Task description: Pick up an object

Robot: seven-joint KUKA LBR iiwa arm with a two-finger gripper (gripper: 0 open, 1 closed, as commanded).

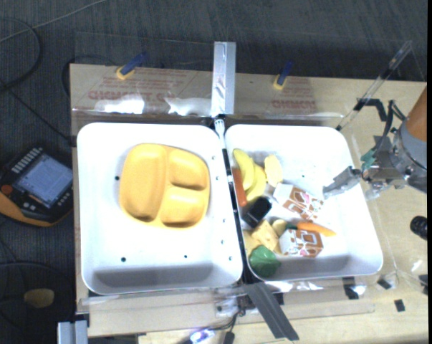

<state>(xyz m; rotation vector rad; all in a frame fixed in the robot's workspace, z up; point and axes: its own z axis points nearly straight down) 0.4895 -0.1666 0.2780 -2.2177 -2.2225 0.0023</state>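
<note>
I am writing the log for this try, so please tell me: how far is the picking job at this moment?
Done: nothing looks picked yet. The yellow tray lies alone in the left bin, and the toys, such as the banana, carrot and green piece, lie in the right bin. In hand: the gripper is at the right bin's right edge, with nothing visible between its fingers. Left: reaching, gripping and lifting an object.

The arm (416, 131) is cut off at the right edge, and the carton (301, 243) print is too small to read.
</note>
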